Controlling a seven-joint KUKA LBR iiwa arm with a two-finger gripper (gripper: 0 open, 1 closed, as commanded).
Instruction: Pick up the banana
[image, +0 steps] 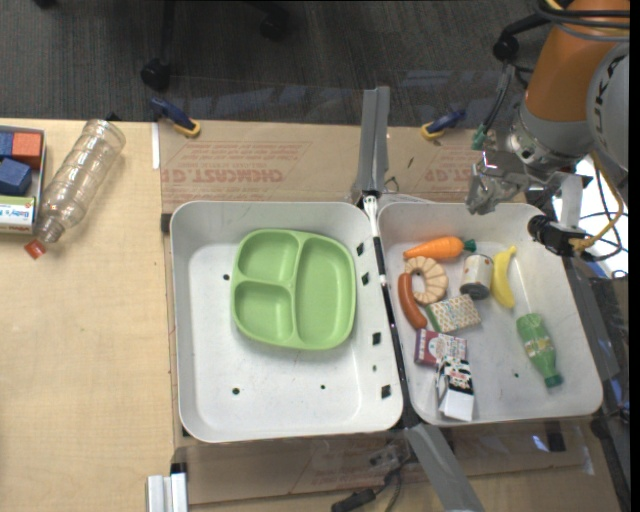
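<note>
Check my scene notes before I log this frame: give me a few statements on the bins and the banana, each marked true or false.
1. The banana lies in the right bin. True.
2. The green divided plate sits in the right bin. False: it is in the left bin.
3. The tool holds the banana. False: it hangs near the right bin's far rim, apart from the banana.
4. The carrot lies left of the banana in the camera view. True.
5. The green bottle stands on the bench outside both bins. False: it lies in the right bin, nearer the camera than the banana.
</note>
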